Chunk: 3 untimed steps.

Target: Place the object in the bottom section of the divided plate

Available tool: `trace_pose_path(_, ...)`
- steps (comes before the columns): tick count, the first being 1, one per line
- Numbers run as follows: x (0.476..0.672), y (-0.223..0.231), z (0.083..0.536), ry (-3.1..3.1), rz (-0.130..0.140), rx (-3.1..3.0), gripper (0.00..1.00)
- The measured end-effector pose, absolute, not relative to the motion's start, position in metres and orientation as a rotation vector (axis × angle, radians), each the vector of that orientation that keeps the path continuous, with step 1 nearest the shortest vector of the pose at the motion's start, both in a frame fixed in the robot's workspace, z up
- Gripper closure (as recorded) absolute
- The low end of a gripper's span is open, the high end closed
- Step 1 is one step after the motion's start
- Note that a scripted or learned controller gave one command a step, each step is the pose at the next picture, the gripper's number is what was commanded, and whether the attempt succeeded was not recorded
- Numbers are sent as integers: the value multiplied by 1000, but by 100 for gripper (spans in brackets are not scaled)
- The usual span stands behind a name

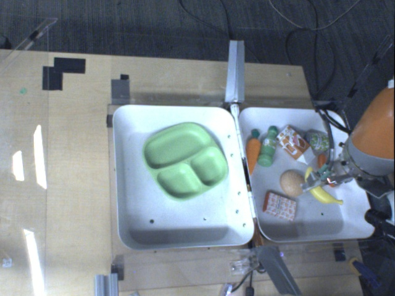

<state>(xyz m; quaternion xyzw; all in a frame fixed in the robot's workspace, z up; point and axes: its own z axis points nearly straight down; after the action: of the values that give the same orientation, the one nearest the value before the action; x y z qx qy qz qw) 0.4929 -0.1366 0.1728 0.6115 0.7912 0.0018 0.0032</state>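
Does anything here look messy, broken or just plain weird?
Nothing looks spilled or broken. The green divided plate sits askew in the left bin, turned at a slant to its walls. Toy foods lie jumbled in the right bin.

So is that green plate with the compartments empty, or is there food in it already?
Empty. The green divided plate in the left bin shows bare green in all three sections; the toy foods, like the carrot and banana, lie in the right bin.

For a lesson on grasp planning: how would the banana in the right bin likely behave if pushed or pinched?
The banana is curved and smooth, so it would probably pivot or slip from a pinch. It looks like a light toy, likely skidding across the right bin toward the egg-shaped object nearby.
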Motion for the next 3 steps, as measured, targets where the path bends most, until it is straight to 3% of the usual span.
trace_pose_path(1,488,-147,134,2316,3,2120,100)
trace_pose_path(2,547,-110,228,2322,7,2105,100)
trace_pose_path(3,606,-71,201,2226,3,2211,100)
